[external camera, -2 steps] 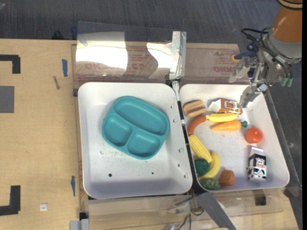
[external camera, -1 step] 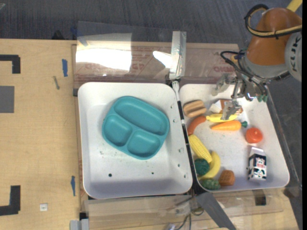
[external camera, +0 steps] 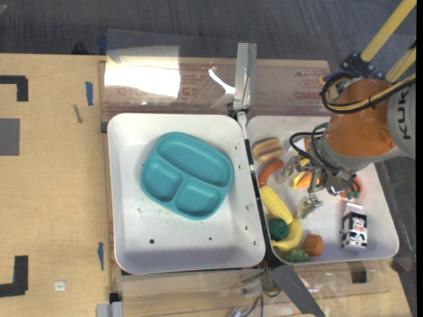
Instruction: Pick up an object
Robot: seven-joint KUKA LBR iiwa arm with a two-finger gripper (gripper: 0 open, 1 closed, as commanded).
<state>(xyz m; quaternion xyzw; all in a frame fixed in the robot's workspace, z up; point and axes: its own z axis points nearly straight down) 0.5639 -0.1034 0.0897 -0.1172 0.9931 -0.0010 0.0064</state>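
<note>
2 white bins sit side by side on the tabletop (external camera: 46, 177). 1, the left bin (external camera: 132, 236), carries a teal divided plate (external camera: 187, 175). The right bin (external camera: 383, 236) holds a hot dog (external camera: 267, 148), corn cob (external camera: 275, 203), banana (external camera: 289, 238), orange ball (external camera: 313, 244) and small milk carton (external camera: 355, 230). Above them, the pincer (external camera: 310, 189) hangs low; how wide it stands, I cannot tell.

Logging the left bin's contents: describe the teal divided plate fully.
The teal plate looks like matte plastic, a rounded rectangle with a raised rim and three compartments: one long, two smaller. It lies flat and upright, turned at a slant, on the left white bin floor, with nothing in its compartments and apart from the bin walls.
</note>
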